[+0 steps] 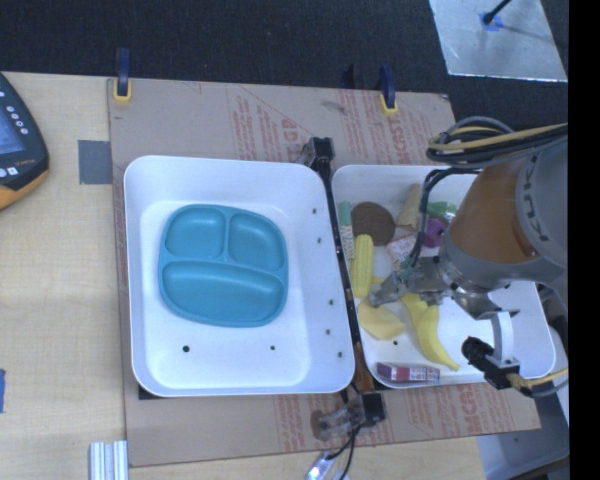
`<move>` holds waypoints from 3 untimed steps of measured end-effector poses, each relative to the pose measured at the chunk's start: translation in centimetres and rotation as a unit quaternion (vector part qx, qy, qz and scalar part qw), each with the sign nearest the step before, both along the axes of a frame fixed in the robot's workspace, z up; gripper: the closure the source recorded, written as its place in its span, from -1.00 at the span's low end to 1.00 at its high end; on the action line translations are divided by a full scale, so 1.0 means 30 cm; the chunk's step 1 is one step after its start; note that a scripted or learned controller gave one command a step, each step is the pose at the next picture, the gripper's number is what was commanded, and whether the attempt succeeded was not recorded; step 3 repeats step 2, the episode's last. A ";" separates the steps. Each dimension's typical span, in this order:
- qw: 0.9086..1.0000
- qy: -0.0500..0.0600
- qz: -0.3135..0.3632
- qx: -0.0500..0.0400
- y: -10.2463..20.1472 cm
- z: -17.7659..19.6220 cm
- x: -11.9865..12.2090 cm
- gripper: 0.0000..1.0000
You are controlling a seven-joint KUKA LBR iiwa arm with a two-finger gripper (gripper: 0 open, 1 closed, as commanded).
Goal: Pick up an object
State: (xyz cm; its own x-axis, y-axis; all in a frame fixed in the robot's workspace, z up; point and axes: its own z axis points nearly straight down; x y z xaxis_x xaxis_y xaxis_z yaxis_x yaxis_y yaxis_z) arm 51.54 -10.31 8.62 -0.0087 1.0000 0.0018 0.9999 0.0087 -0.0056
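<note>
**Claw low over the right bin, among the toy food**

We see the claw (398,286) down in the right bin (540,353), its grey tips sitting in the middle of the clutter. We cannot tell from this slanted overhead look how wide it stands or whether anything sits in it; the wrist and orange band of the arm (495,218) cover much of what lies behind.

Working outward from the tips: just to their left stands a yellow corn-like piece (362,264), long axis running up and down the view, parallel to the wall shared by the two bins. Just below and to the right lies a yellow banana (429,332), long axis slanting down toward the right. A pale yellow wedge (380,321) rests between the two, touching or nearly touching both. We judge the corn piece and banana the nearest candidates, one to each side of the tips, so the pick likely turns on a small shift left or down-right.

Farther up, a brown round piece (374,222). Along the near wall lies a small tube (408,373) with a red-and-white label, print too small to read.

The left bin (150,183) holds a blue divided plate (223,265). Faint red print repeats across the cardboard sheet (270,118) on the surface; we cannot read it.
</note>
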 end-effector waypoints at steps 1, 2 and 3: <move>1.000 0.000 -0.001 -0.001 -0.009 0.052 -0.005 1.00; 1.000 -0.006 0.004 0.002 0.359 0.370 0.049 1.00; 1.000 -0.006 0.004 0.002 0.359 0.370 0.049 1.00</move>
